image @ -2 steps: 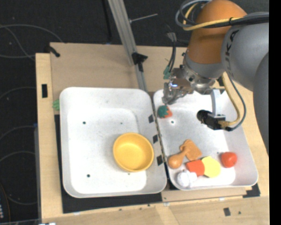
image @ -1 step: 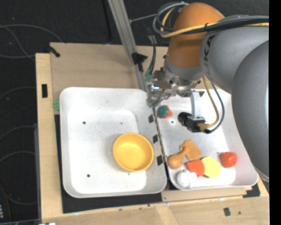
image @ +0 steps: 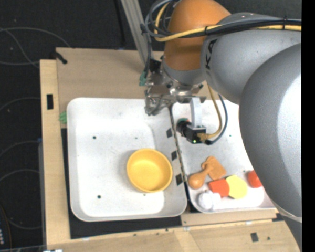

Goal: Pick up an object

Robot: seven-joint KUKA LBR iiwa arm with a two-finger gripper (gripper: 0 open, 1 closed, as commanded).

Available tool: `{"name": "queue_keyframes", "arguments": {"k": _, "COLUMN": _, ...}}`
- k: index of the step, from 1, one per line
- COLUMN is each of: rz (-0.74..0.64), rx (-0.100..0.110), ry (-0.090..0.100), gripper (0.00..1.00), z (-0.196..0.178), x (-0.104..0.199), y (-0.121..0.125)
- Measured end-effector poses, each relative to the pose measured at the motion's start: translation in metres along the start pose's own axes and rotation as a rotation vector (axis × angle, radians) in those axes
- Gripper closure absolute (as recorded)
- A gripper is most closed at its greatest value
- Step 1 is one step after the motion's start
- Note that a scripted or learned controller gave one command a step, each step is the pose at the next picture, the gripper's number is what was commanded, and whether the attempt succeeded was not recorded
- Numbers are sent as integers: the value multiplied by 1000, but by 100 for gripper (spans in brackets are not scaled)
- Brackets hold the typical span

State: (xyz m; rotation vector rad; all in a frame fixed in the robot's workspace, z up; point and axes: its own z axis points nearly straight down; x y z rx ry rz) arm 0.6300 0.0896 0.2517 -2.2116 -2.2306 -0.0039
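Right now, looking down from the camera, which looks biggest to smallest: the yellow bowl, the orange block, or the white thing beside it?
1. yellow bowl, by far the largest.
2. orange block and white thing: these look alike in size, so I won't rank them.

- A tan wooden bench (image: 94,72) fills the middle; its near edge shows a seam between boards
- Black floor (image: 21,14) lies to the left and far side; thin cables (image: 10,46) loop across it
- A grey metal post (image: 132,14) slants up at the far side
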Motion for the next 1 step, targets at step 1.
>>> {"name": "queue_keyframes", "arguments": {"k": 1, "rz": 5, "rx": 2, "ry": -2, "gripper": 0, "z": 0, "x": -4, "y": 0}}
